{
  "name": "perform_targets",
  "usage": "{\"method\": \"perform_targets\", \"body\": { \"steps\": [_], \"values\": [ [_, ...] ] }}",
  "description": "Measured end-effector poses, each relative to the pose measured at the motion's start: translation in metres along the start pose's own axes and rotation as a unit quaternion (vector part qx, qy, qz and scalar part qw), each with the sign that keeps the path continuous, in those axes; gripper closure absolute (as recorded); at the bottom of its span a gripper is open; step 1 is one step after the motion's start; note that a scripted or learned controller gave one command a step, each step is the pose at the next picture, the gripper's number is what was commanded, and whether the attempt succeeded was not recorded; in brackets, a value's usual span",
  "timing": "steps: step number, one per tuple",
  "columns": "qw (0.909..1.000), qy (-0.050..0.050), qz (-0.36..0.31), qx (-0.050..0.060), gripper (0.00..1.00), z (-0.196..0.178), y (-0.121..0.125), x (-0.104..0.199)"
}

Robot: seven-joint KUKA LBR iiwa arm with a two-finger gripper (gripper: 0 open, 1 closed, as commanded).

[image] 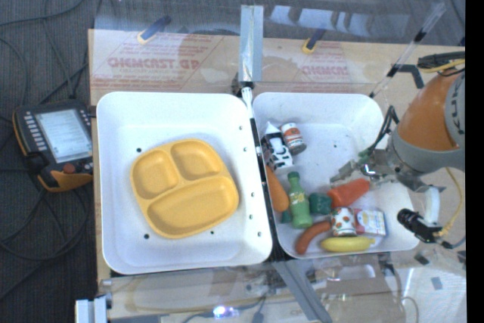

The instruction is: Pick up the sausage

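The sausage (pixel 311 236) is a reddish-brown link lying at a slant near the front wall of the right bin (pixel 333 113), just left of a yellow banana (pixel 347 243). My gripper (pixel 360 167) hangs over the right part of that bin, up and to the right of the sausage and well apart from it. It sits directly above an orange-red item (pixel 350 191). Nothing can be seen held in it.
Crowded around the sausage are a green bottle (pixel 298 200), a carrot (pixel 278 191), a dark green piece (pixel 320 203), a patterned cup (pixel 342 221) and a small carton (pixel 370 222). A can (pixel 293 138) and a black-and-white bottle (pixel 277 153) lie farther back. The left bin holds a yellow divided plate (pixel 185 185).
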State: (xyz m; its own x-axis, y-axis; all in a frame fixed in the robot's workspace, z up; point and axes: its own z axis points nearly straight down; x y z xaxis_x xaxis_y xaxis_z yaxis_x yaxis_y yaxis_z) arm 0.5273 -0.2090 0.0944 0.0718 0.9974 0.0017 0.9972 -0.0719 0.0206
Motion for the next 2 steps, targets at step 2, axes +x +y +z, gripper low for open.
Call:
{"method": "perform_targets", "body": {
  "steps": [2],
  "values": [
    [0.9875,-0.009,-0.156,-0.016,0.00,-0.002,-0.029,0.044]
  ]
}}
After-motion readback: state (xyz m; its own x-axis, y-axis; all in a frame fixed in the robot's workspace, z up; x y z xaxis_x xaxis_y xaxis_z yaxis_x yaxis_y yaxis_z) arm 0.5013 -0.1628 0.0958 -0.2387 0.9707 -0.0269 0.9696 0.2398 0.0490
